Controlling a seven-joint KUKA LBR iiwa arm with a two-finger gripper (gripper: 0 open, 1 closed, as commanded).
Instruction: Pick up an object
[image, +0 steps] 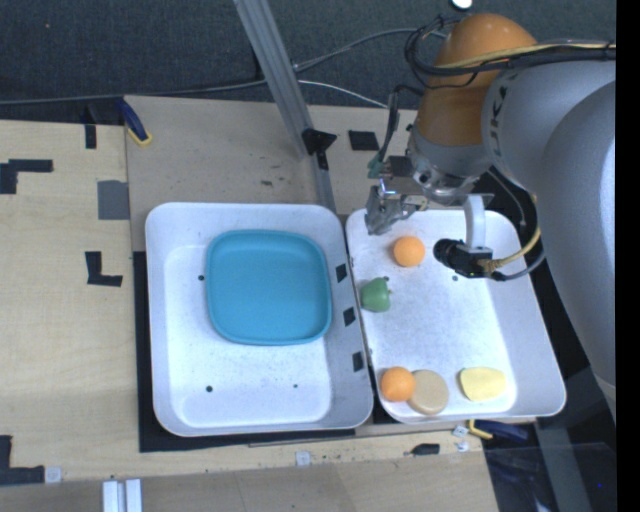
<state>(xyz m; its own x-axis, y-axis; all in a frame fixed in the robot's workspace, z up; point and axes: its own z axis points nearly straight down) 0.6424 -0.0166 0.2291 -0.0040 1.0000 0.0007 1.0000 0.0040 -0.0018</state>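
along the lower edge of the right white bin lie a small orange ball, a tan round disc touching it, and a pale yellow lump a little apart. mid frame, a green rounded piece sits by the bin's left wall. left of it, a flat blue square plate fills the left white bin. higher up, a second orange ball lies just below the metal gripper; whether that gripper is open or closed cannot be told, and nothing is seen held in it.

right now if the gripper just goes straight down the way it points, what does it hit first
Probably the bare floor of the right bin near its far left corner. The gripper hangs left of the orange ball, so it likely misses it, though depth is unclear.
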